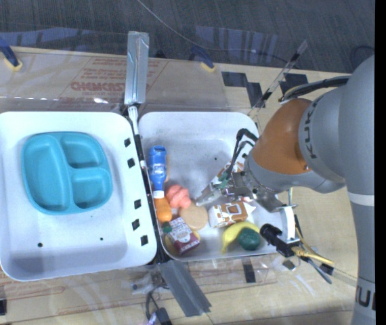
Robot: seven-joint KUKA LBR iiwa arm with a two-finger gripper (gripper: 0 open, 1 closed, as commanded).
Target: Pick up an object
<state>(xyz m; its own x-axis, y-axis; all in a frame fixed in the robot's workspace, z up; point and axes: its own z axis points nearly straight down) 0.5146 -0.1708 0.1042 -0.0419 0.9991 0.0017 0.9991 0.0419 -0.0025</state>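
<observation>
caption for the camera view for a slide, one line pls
KUKA arm's claw low in the right bin among toy food; blue divided tray lies in the left bin.

I see a blue tray [68, 170] with three parts sitting in the left bin [17, 249], nearer its back edge. A metal bar [136, 66] stands up at the bench's back edge, between the bins.

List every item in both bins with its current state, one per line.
Blue tray: lying flat in the left bin, compartments bare.
Blue bottle: lying on its side.
Banana: lying beside the green item.
Brown packet: lying flat, below the gripper.
Jar: tipped over.
</observation>
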